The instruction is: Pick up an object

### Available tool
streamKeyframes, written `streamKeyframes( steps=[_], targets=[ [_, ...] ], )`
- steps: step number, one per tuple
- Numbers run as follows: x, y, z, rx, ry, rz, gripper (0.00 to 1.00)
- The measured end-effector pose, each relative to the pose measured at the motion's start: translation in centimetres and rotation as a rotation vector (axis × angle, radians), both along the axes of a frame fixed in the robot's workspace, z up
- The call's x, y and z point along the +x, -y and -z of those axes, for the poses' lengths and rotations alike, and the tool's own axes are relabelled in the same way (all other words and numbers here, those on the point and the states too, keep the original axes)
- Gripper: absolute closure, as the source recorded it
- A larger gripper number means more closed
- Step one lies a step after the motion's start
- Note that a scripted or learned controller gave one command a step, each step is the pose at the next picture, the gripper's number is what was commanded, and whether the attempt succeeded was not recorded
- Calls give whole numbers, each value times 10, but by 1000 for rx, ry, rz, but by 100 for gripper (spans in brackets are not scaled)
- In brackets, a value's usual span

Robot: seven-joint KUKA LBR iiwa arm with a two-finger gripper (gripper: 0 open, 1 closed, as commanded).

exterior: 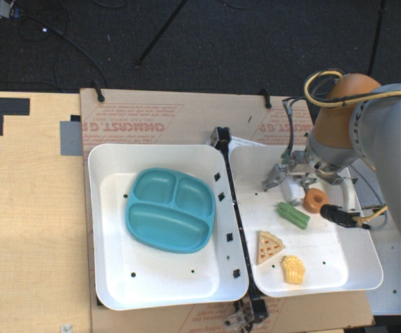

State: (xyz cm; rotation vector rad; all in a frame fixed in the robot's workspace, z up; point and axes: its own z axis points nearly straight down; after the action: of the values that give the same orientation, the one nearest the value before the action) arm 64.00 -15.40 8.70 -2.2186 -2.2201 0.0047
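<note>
My claw (288, 179) hangs low over the upper part of the right bin (367, 269); I cannot tell how it stands. Just beside it lie a green vegetable (293, 214) and an orange round piece (315, 200). Nearer the front lie a pizza slice (269, 246) and a yellow corn cob (293, 269). The left bin (110, 283) holds a teal divided plate (171, 210).

Only readable thing here is the red print on the cardboard sheet (152, 120) under the bins. It's upside down from this angle and looks like "CHEMCRZT.GP" or close to it, can't be sure of every letter. More red print near the sheet's bottom edge, too cut off to read.
</note>
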Motion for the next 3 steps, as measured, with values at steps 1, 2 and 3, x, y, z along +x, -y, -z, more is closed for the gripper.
streamKeyframes(
  steps=[1, 2, 3],
  targets=[
    [0, 0, -11, 0, 0, 0, 100],
    [-9, 1, -68, 0, 5, 4, 100],
    [-11, 5, -131, -1, 8, 4, 100]
  ],
)
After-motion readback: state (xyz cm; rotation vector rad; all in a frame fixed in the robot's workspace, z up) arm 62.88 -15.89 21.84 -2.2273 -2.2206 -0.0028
